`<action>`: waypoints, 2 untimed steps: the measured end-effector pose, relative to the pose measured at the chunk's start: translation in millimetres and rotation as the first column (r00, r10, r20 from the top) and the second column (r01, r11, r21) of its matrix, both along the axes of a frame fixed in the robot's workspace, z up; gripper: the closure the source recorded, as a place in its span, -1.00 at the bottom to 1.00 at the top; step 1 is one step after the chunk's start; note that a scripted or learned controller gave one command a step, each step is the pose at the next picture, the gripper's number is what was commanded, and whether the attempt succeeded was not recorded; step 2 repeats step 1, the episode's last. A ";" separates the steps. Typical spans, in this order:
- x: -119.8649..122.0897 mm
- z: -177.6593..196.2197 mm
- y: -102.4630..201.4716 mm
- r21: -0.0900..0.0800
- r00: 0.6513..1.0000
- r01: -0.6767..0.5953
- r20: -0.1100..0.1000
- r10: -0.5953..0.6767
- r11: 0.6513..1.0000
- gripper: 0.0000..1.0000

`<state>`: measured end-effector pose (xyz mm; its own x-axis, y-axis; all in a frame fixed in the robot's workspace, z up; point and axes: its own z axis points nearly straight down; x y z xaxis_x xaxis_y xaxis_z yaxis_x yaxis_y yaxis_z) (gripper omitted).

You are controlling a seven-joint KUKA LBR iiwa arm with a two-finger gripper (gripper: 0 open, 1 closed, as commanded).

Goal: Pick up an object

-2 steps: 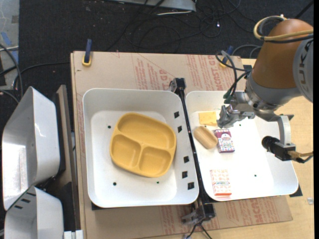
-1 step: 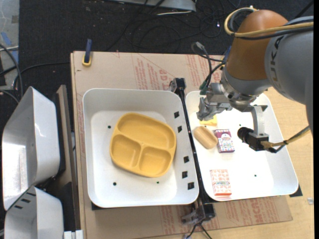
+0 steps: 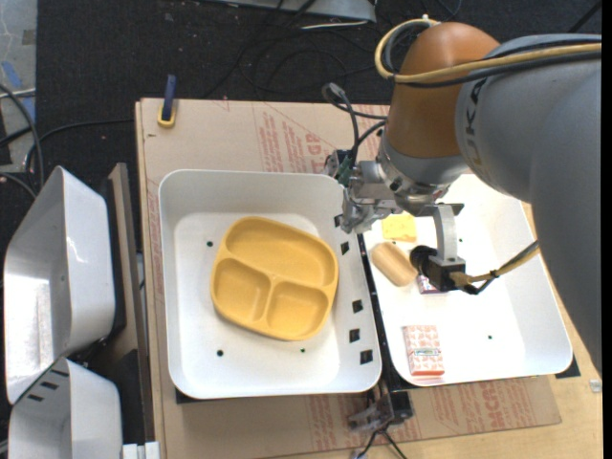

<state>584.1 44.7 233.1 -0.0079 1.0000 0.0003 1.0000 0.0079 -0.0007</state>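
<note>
Four loose things lie in the two bins, and none of them is off the floor, so the pick appears not yet made.

Nearest, at the lower right of the frame, a small printed carton (image 3: pixel 423 349) with red markings lies flat in the right bin (image 3: pixel 507 323), well apart from everything else. Left of it and a little farther back, a yellow divided plate (image 3: pixel 273 277) with three compartments sits in the middle of the left bin (image 3: pixel 191 187), right side up and alone there.

Farther back in the right bin, close to the wall shared by the bins, a tan roll-shaped piece (image 3: pixel 392 263) lies on its side. Just beyond it is a small yellow block (image 3: pixel 400 228), near the roll or perhaps touching it.

The gripper (image 3: pixel 350 213) hangs over the shared wall at the frame's centre, just beside the yellow block and the tan roll and to their left. The grey arm and its orange band cover the upper right. Whether the gripper is open or closed cannot be made out from this angle, and nothing is visibly in its grasp.

Judging by its position, the tan roll or the yellow block is the likeliest target; lining up, closing and lifting all remain.

Farthest, at the upper left, a blue-and-yellow tool (image 3: pixel 168 101) rests on the bench board (image 3: pixel 249 132).
</note>
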 end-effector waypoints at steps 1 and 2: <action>18.0 -10.8 48.1 0.000 1.000 0.000 0.003 0.000 1.000 1.00; 18.0 -10.8 48.1 0.000 1.000 0.000 0.003 0.000 1.000 1.00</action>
